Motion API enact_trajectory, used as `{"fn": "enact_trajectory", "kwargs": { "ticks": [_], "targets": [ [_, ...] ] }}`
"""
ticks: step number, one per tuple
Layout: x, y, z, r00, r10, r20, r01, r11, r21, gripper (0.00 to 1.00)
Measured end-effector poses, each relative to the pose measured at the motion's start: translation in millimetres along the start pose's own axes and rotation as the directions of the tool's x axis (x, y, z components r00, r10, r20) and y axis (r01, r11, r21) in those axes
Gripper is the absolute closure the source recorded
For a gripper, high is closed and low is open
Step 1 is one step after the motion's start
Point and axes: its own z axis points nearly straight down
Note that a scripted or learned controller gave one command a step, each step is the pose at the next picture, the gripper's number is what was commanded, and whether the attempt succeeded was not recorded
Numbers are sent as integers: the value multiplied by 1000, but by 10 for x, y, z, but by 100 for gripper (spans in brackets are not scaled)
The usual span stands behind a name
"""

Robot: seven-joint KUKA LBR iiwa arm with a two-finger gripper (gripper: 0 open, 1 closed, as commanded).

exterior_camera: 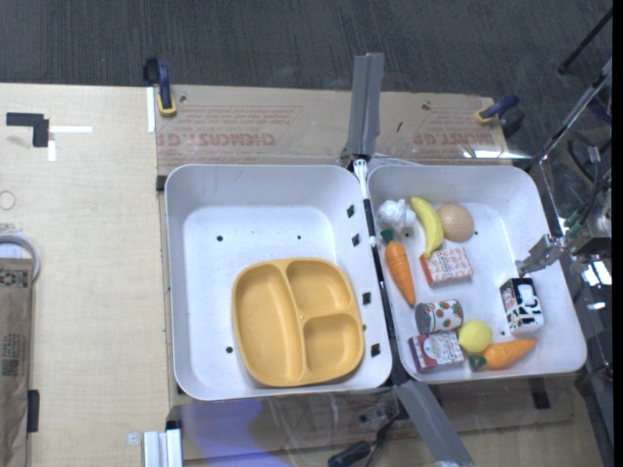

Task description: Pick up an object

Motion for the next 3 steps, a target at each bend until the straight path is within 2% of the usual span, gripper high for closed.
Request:
{"fn": "enact_trajectory", "kwargs": {
  "ticks": [1, 2, 3],
  "targets": [
    [149, 56, -259, 997, -80, 1, 80, 997, -3, 0],
    [691, 433, 510, 985, -171, 0, 171, 985, 0, 0],
    [926, 948, 557, 942, -336, 1, 336, 942, -2, 0]
  ]
}}
